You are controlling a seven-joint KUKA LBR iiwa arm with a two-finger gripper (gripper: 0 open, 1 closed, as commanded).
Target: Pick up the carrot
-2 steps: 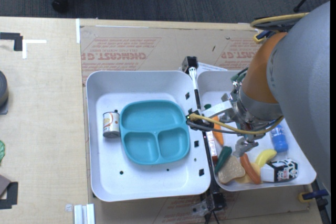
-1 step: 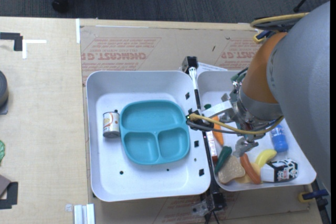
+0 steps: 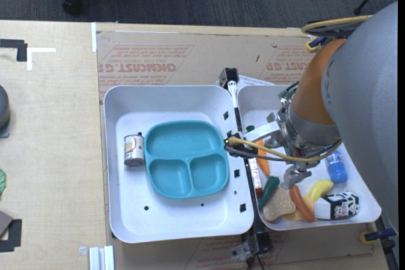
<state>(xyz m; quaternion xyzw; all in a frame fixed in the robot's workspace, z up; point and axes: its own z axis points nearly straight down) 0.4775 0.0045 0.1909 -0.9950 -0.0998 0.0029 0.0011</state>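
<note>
The carrot is a slim orange piece lying in the right bin, close to the divider between the two bins. A yellow cable crosses over its upper end. My gripper hangs over the middle of the right bin, just right of the carrot and a little nearer the front. The wrist and its hoses hide most of it. Nothing can be seen held in it.
The right bin also holds a green vegetable, a bread slice, an orange sausage, a banana, a milk carton and a blue bottle. In the left bin sit a teal divided plate and a small can.
</note>
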